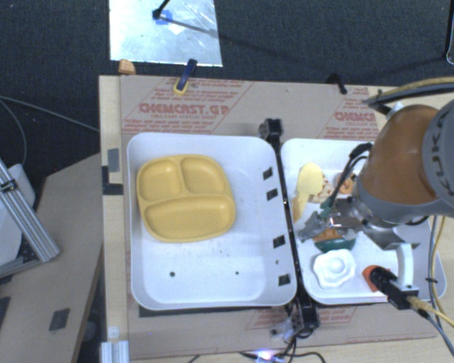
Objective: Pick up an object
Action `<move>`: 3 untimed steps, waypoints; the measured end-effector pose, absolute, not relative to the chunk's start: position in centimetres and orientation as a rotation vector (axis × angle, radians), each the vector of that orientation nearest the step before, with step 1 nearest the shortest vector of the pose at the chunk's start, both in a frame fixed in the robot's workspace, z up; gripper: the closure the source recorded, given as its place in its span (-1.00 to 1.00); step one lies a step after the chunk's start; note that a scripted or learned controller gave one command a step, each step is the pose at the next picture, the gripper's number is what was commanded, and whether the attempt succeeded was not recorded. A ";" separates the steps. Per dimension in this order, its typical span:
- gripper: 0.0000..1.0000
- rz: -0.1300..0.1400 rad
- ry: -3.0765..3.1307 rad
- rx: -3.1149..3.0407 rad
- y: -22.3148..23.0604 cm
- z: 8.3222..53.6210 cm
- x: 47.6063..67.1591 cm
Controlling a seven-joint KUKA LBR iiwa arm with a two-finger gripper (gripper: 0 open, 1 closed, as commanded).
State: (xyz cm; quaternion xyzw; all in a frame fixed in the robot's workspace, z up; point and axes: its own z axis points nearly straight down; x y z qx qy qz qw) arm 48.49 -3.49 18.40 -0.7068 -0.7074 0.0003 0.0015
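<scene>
Camera view: gripper sits low in cluttered bin beside yellow piece and teal thing; whether open or closed, cannot tell; pick seemingly unfinished.

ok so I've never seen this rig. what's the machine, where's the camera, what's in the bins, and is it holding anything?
There is one picture, taken by a camera fixed above the bench and looking down at a slant. The machine is a robot arm, grey with an orange band, reaching in from the right. Its grasping end, the claw, is low over the right bin.

The left bin holds a yellow divided plate. The right bin holds small things: a pale yellow piece, a white piece shaped like a fried egg, an orange piece and a teal piece right by the claw.

The arm blocks the view, so I cannot tell whether anything is held.
</scene>
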 end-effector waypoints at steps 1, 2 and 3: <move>1.00 -0.005 -2.227 -2.220 -3.6 19.5 48.8; -1.00 -0.005 -2.224 -2.222 -3.6 19.5 48.8; 1.00 -0.009 -2.229 -2.219 -3.5 20.5 48.9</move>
